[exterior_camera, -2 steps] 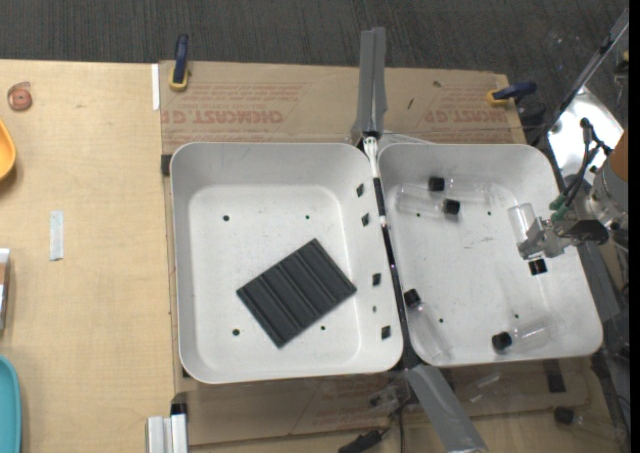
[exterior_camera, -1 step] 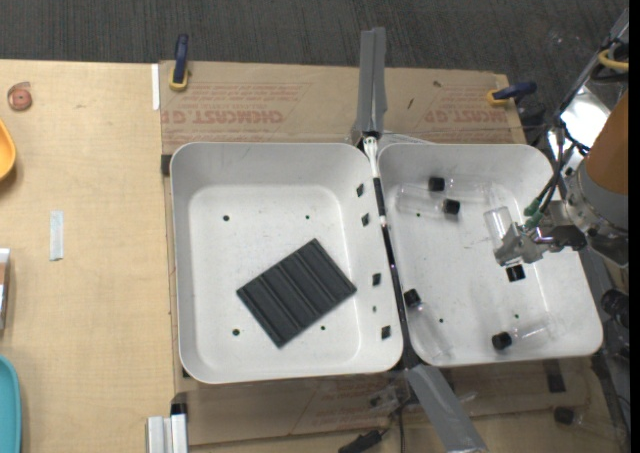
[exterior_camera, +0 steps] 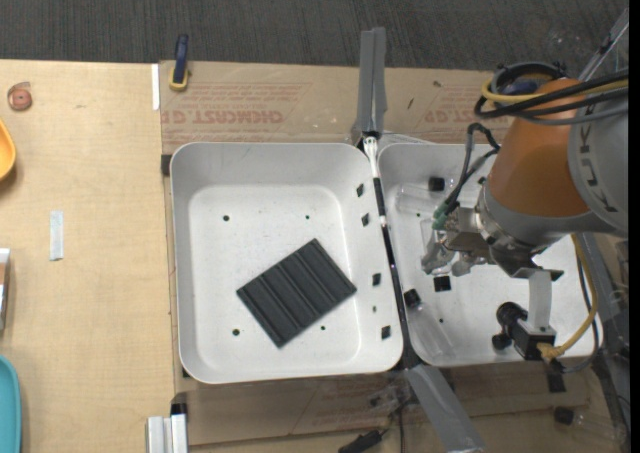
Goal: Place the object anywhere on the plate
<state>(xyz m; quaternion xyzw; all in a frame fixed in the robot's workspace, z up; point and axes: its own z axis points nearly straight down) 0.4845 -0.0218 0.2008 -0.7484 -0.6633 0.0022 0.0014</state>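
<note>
Over the right bin [exterior_camera: 470, 341] the claw [exterior_camera: 445, 256] hovers, grip state unclear, while the dark ridged plate [exterior_camera: 296, 292] lies bare, so placement remains undone.

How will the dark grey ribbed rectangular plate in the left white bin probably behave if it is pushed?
The dark grey ribbed rectangular plate lies flat on the left white bin floor, so it would probably slide, not roll or tip. Its straight edges suggest it is stiff. Its ridges may give some grip.
</note>
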